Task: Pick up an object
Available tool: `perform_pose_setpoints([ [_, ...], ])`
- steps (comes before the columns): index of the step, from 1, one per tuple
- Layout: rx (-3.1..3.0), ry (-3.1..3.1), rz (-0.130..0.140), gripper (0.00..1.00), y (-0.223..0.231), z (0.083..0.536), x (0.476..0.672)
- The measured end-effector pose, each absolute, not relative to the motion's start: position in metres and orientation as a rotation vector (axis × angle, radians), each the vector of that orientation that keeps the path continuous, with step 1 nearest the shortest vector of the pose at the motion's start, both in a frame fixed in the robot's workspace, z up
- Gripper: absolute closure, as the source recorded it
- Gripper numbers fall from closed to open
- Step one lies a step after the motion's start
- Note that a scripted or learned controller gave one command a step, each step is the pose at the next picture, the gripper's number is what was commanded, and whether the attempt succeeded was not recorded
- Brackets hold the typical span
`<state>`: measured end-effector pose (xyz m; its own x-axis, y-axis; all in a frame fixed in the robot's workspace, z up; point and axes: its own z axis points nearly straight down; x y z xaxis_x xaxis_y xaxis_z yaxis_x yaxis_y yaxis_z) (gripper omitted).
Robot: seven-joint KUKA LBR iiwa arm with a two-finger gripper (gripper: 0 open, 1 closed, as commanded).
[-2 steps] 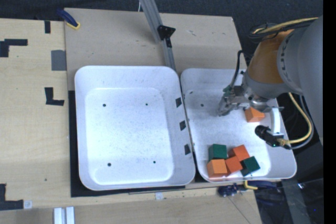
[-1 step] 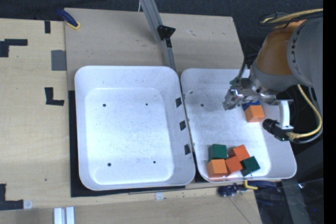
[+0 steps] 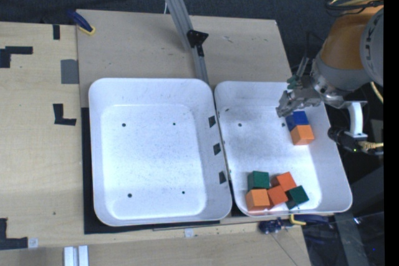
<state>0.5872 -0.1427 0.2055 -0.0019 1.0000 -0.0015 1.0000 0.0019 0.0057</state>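
One arm reaches over the right bin point(image 3: 324, 162), tool point(image 3: 288, 104) state unclear, above the blue block point(image 3: 298, 119)

Two bins side by side, right bin point(image 3: 249, 109) holding blocks point(image 3: 274, 190), gripper point(image 3: 290, 104) above its far side

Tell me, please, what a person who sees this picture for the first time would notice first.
First, the grey arm with its orange band, reaching in from the right; its pincer hangs over the right bin, just above a blue block and an orange block. Then the cluster of orange and green blocks at that bin's near edge.
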Motion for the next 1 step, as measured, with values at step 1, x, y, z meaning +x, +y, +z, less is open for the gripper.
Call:
perform_pose_setpoints([
  [1,2.217,2.222,0.003,1.0,-0.1423,0.2432,0.5883],
])
